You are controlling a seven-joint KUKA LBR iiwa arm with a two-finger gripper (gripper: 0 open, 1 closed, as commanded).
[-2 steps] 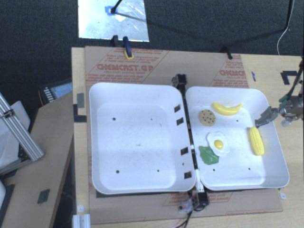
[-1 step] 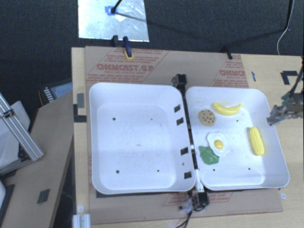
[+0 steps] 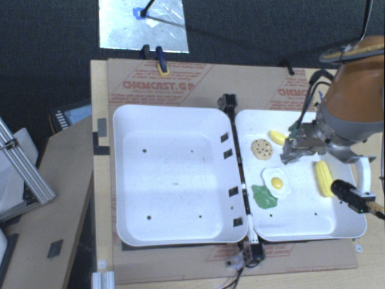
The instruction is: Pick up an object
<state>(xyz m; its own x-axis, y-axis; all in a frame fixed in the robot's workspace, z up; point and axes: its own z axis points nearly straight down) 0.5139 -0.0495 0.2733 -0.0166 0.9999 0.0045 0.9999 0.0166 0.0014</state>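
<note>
The right bin (image 3: 301,221) holds a round brown cookie (image 3: 261,149), a small yellow piece (image 3: 277,138), a fried egg (image 3: 276,182), a green leafy piece (image 3: 263,196) and a yellow corn cob (image 3: 323,177). My gripper (image 3: 293,151) hangs over the bin's upper middle, just right of the cookie and below the small yellow piece. Its dark fingers point left and down, and nothing shows between them. The arm's orange and grey body covers the bin's far right corner.
The left bin (image 3: 174,173) sits beside the right one, with black clips (image 3: 234,155) along the shared wall. Both rest on a cardboard sheet (image 3: 180,80). A shiny metal plate (image 3: 143,15) lies beyond the bench.
</note>
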